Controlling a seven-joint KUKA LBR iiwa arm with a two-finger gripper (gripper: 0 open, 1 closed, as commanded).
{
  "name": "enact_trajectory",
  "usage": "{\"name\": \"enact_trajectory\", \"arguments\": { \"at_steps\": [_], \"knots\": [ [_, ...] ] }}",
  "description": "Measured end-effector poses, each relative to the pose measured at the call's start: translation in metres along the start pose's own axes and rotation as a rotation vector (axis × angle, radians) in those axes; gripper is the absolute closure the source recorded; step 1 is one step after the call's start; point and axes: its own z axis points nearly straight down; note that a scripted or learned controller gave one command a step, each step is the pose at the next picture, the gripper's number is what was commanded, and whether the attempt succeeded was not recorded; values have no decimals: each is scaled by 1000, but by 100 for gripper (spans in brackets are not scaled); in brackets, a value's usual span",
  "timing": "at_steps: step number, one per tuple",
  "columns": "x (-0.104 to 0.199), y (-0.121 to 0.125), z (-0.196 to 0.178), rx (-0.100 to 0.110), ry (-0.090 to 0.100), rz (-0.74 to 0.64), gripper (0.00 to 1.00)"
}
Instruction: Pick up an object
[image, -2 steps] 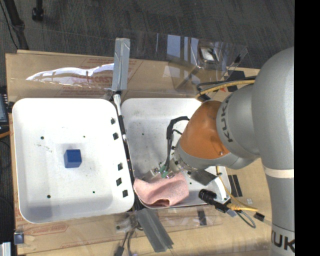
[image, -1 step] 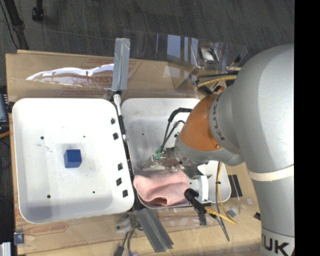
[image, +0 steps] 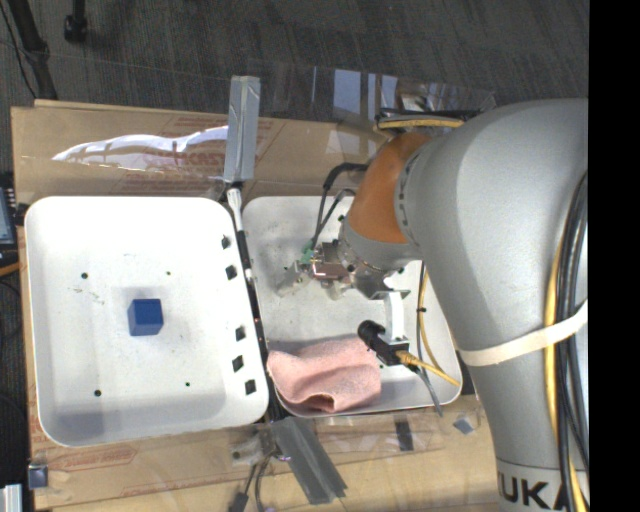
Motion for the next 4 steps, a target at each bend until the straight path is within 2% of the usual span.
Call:
{"name": "enact_trajectory", "arguments": {
  "at_steps": [1,2,3,4],
  "knots": [
    [-54,9,-1,-1,1,284,0],
    [-78,12,-77,-1,1,315,0],
    [-61,-47,-77,1,2,-28,0],
    [-70,-104,-2,-6,2,-122,0]
  ]
}}
